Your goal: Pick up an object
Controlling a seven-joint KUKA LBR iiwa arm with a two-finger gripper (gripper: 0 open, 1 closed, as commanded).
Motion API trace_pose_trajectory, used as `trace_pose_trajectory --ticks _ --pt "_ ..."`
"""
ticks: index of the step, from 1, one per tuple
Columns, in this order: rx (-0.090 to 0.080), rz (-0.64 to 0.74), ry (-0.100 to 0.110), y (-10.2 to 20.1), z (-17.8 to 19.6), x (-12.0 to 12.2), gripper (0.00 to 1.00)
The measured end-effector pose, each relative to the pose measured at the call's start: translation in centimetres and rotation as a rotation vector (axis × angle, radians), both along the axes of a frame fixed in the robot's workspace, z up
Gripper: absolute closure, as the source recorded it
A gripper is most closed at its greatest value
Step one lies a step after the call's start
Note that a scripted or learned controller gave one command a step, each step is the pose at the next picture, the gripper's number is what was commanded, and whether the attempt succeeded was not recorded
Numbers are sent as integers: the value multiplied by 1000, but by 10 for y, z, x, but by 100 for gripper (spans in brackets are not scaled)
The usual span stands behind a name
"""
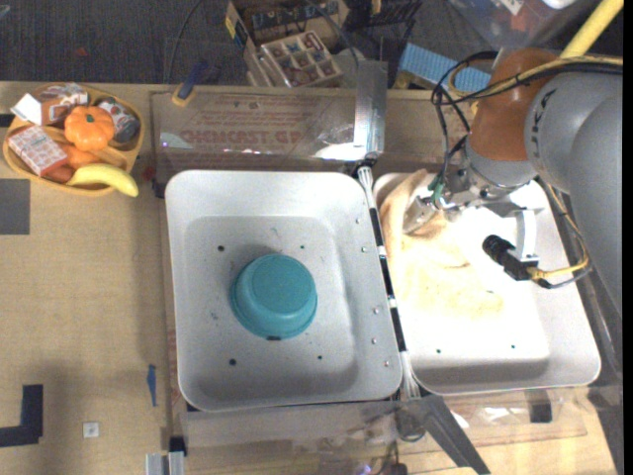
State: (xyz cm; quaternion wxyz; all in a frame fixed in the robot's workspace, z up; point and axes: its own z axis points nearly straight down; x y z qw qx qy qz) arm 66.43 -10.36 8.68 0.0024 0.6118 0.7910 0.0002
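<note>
teal bowl [275, 296]; white bins [193, 216]; cream cloth [401, 211]

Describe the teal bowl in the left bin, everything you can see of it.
The bowl is a round teal one that looks like plastic, lying upside down so its flat base faces up and its wider rim rests on the floor of the left bin. It sits near the bin's middle, a little toward the near side, apart from the walls. Nothing else touches it. No cracks or marks show.

One camera is fixed above the bench [79, 295]. It looks down at a slant on both white bins [188, 216].
</note>
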Motion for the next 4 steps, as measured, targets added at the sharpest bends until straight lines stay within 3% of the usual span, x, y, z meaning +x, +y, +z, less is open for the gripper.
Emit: trace_pose_trajectory --ticks 1,2,3,4 --pt "1 0 -4 0 10 2 100" --pt "1 0 -4 0 10 2 0" --pt "0 -1 -5 -1 18 3 100" --pt "0 -1 -5 -1 18 3 0"
